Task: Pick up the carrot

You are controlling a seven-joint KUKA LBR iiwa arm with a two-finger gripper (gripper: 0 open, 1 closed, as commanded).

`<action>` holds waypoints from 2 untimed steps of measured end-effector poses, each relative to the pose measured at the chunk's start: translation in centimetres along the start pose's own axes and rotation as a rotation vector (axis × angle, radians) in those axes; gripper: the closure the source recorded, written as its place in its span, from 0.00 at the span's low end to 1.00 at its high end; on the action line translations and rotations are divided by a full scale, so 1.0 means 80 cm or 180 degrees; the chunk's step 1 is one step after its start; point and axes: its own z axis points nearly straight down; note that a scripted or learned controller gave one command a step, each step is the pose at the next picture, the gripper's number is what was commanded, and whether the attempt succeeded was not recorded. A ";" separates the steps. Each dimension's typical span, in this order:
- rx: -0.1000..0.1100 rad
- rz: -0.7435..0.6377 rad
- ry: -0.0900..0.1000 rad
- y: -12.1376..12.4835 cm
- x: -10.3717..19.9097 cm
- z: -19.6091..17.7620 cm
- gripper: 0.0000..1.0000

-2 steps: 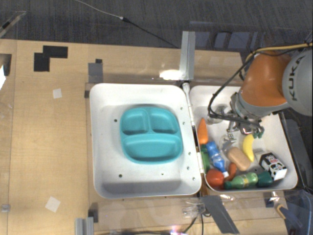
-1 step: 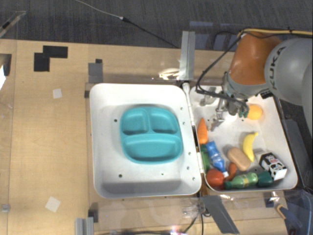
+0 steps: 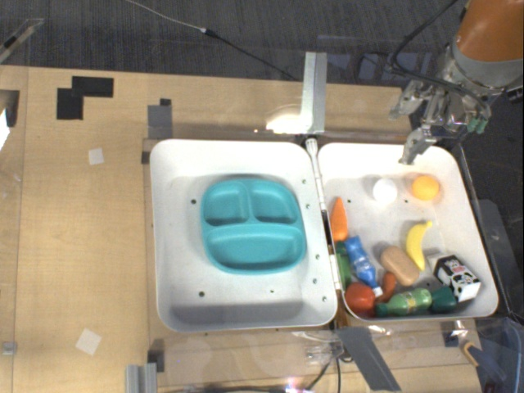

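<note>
My gripper hangs over the right bin's far rim, can't tell its state. Carrot lies left & nearer the cam, by the divider, long axis running near-far.

Two white bins sit side by side on the bench: the left bin holds one teal divided plate, and the right bin holds everything else. Counted there: one carrot against its left edge, one blue bottle, one white ball, one orange toward the far right corner, one banana, one bread roll, one tomato, one green bottle along the near edge, and one black-and-white carton (a few more pieces crowd the near edge, too overlapped to count). One gripper hangs over the far right corner.
</note>
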 end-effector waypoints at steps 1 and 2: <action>0.0001 0.0392 0.0048 -0.080 0.063 0.048 0.00; -0.0004 0.0505 0.0056 -0.101 0.014 0.116 0.00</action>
